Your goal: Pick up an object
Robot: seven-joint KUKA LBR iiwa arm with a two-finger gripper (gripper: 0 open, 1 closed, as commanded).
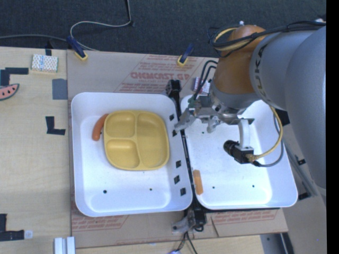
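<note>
White right bin (275, 192) lies mostly bare; pincer (204, 121), grip unclear, hovers near its left rim.

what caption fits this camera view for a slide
KUKA arm's gripper over the right bin, yellow divided plate in the left bin.

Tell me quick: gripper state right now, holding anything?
Gripper: cannot be told; it sits over the top of the right bin, near the divider, with nothing visibly held.
</note>
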